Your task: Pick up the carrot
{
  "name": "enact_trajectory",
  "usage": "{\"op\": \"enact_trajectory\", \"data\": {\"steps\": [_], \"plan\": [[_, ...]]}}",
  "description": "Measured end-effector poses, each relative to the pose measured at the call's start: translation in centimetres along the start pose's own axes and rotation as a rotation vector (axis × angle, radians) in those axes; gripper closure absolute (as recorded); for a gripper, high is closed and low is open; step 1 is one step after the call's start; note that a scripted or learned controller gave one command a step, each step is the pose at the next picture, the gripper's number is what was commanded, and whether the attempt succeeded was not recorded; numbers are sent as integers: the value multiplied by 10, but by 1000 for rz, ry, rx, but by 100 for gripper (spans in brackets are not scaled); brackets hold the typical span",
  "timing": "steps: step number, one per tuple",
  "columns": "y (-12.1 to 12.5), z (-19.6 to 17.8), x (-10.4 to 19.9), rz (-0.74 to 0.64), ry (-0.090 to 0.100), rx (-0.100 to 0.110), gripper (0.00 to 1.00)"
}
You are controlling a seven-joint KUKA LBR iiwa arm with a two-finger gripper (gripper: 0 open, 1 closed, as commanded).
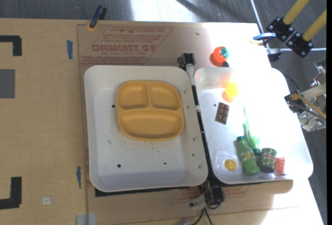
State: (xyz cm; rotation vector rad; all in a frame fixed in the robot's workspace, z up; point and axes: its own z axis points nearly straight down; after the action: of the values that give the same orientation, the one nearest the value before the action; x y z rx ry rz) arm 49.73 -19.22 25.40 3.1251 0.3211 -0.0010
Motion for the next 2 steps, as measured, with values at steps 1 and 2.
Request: {"op": "enact_trajectory", "data": {"steps": [1,2], "plan": [[8,6,-20,1,-2,4,100],[-5,19,-17,1,-2,4,100]]}}
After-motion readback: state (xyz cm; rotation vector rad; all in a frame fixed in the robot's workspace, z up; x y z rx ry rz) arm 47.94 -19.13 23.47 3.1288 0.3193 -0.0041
